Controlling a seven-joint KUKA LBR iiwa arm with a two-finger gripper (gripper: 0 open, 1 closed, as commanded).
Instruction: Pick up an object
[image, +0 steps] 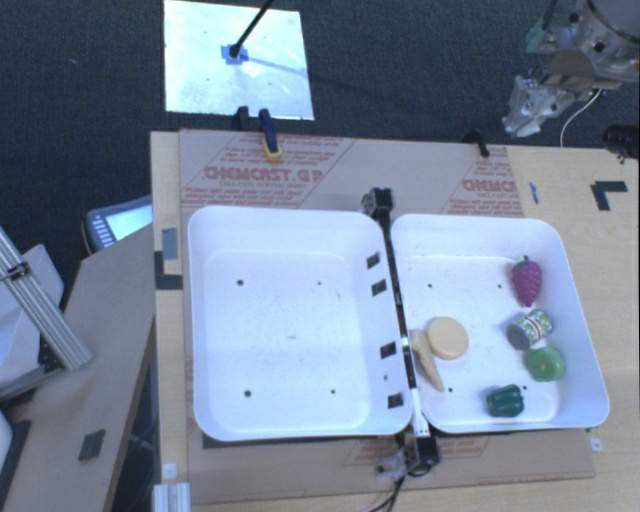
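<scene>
Green pepper (505, 400) lies in right bin (480, 235), far from raised jaws.

Two white bins: left bin (285, 330), right bin (480, 250). Six objects, all in the right bin:
- one purple grape bunch (527, 281), at 2 o'clock
- one small can (529, 329), at 3
- one green apple (546, 364), at 4
- one green pepper (506, 401), at 5
- one round yellow disc (447, 338), near centre
- one pale wedge (427, 361), at 7
</scene>
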